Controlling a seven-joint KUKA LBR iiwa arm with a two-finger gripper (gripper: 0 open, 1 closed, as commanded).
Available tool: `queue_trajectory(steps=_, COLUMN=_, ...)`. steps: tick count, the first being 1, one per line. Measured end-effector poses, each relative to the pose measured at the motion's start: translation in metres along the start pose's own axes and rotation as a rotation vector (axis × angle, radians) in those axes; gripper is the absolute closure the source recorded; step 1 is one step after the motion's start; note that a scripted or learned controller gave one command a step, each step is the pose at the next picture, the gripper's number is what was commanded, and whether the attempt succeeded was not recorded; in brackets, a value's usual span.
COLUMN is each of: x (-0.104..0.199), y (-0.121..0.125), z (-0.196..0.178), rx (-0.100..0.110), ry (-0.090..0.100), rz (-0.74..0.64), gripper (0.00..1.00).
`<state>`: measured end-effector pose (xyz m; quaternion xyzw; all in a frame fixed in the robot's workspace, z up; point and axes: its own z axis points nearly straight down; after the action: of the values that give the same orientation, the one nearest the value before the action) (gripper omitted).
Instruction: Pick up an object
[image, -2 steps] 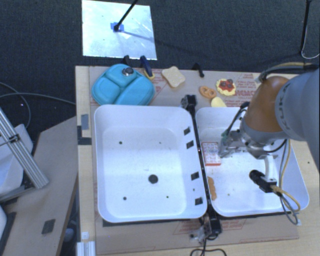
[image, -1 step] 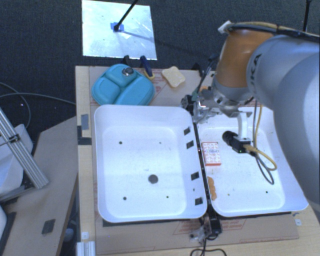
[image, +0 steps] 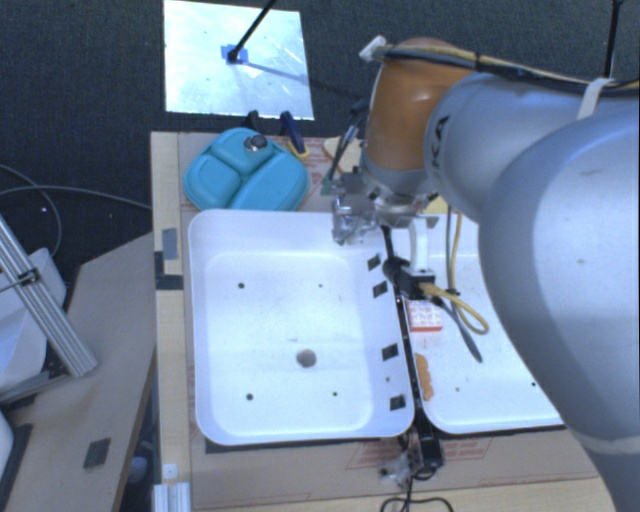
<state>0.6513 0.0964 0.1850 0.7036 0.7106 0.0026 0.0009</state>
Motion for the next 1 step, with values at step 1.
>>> queue_trajectory(steps=1, x=0.0267, y=0.0168, z=0.0696, rx=0.006, ry=-0.002, rz=0.003, gripper=1.0)
